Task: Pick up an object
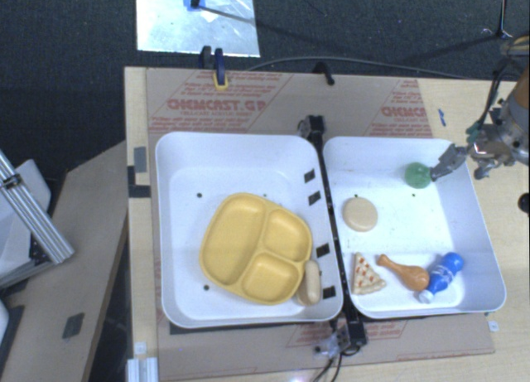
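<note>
The right bin (476,215) holds a green ball (418,175) near its far side, a beige round biscuit (360,213), a pizza slice (365,275), a brown drumstick (405,272) and a small blue bottle (441,273). My gripper (464,164) hangs over the bin's far right corner, just right of the green ball. Its fingers are spread open with nothing between them. The left fingertip (447,161) is close to the ball, and I cannot tell whether they touch.
The left bin (186,206) carries a yellow divided tray (257,246) with a tan bread roll (310,281) at the tray's right edge. A black divider strip (325,206) runs between the bins. A metal frame (29,215) stands at the far left.
</note>
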Robot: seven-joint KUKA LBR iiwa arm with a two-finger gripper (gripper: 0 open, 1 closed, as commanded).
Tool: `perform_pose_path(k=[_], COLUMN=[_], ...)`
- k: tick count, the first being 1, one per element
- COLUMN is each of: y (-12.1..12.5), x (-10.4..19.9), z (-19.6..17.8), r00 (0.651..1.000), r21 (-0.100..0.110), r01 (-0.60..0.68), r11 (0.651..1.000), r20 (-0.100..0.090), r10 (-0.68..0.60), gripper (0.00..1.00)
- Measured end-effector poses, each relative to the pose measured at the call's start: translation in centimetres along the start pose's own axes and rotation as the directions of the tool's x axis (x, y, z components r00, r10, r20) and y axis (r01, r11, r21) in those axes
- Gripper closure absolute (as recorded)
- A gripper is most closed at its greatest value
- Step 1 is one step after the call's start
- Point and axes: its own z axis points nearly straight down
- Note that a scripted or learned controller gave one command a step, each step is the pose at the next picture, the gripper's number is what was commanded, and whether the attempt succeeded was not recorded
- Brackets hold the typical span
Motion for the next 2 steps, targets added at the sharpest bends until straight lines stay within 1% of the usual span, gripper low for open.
perform_pose_path(k=[1,2], y=[0.3,0.5], x=[0.1,0.4], z=[-0.7,5.5], r00=[1.000,1.000], r21=[-0.012,-0.007], r01=[0.003,0.002], r11=[1.000,1.000], r20=[0.003,0.001], r10=[-0.003,-0.002], gripper=[0.00,0.00])
